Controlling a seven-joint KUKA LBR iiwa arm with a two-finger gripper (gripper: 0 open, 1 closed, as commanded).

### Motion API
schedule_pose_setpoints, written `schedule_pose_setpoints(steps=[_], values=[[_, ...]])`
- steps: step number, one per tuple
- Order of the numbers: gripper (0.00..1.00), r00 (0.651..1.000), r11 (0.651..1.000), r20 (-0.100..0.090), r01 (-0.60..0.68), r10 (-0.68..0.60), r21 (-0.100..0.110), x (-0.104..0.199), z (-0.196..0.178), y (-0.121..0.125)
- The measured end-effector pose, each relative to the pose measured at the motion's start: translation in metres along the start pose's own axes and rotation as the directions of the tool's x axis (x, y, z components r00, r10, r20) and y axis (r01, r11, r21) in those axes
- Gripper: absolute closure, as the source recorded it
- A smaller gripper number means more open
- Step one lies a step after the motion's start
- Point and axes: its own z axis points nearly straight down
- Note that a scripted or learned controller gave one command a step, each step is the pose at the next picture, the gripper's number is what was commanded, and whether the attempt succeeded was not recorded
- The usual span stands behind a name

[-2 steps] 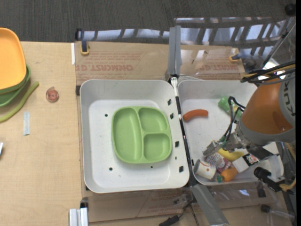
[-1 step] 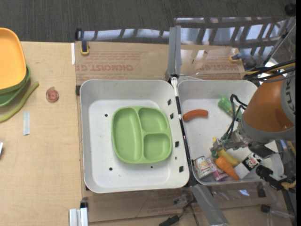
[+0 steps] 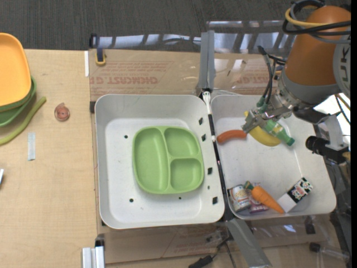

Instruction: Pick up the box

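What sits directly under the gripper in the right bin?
Under the gripper lie a yellow banana-like item and a green bottle; an orange sausage-shaped toy lies beside. The gripper covers their upper parts.

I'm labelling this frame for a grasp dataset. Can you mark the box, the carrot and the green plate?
box (image 3: 298, 192): camera view, on its black-and-white top face.
carrot (image 3: 266, 199): camera view, mid-length on the orange body.
green plate (image 3: 150, 161): camera view, floor of its large left compartment.
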Motion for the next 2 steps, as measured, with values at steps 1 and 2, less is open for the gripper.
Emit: schedule_pose_setpoints(steps=[1, 2], values=[[1.0, 0.925, 0.925, 0.0, -0.38, 0.38, 0.004, 0.054, 0.034, -0.042], [1.0, 0.815, 0.815, 0.002, -0.579, 0.579, 0.003, 0.101, 0.028, -0.029]])
